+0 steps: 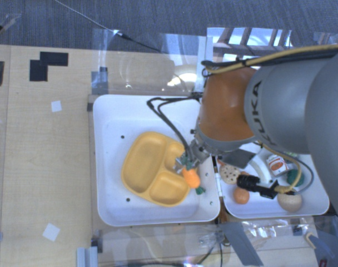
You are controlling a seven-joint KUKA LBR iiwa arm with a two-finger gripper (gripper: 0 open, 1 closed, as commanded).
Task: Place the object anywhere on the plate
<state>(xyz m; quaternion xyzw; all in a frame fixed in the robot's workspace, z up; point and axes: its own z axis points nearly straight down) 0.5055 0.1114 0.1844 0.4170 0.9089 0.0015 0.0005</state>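
Grey arm (302,99) looms nearest, gripper (187,163) at the yellow plate's (149,166) three o'clock rim. Orange toy carrot (191,178) sits just below it, overhanging the edge. Grip state: cannot tell. Release further toward nine o'clock, inside a compartment.

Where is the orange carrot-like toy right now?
The orange toy sits in the left bin, at the right edge of the yellow plate, just below the gripper.

A yellow plate (149,168) with three compartments lies flat in the left bin. A small orange carrot (190,178) with a green top sits at the plate's right edge, touching its rim.
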